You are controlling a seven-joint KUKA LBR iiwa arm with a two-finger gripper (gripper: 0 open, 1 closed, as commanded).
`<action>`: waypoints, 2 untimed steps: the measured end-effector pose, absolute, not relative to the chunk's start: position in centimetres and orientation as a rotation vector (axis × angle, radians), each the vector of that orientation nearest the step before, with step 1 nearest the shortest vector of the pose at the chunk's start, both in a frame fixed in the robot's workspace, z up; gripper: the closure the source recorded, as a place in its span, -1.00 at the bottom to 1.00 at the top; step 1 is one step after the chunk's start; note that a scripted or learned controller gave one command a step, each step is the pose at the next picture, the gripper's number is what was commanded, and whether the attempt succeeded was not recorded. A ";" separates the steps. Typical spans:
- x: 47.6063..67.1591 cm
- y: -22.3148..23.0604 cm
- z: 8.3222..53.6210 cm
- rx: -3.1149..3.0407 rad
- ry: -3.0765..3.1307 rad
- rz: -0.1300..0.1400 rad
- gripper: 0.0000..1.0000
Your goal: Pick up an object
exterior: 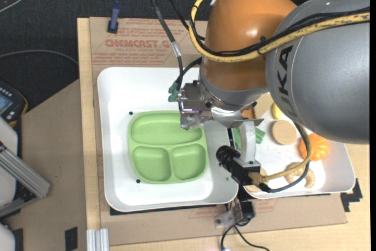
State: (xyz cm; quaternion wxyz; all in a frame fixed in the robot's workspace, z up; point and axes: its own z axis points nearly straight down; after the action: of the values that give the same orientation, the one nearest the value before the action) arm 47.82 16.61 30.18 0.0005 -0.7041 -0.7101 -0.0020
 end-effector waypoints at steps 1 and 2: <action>48.0 20.2 44.1 -2.218 -2.232 -0.028 1.00; 47.9 19.5 43.7 -2.222 -2.224 -0.004 1.00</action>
State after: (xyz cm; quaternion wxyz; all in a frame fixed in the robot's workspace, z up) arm 47.95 19.55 43.72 -0.0008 -0.7068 -0.7074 -0.0011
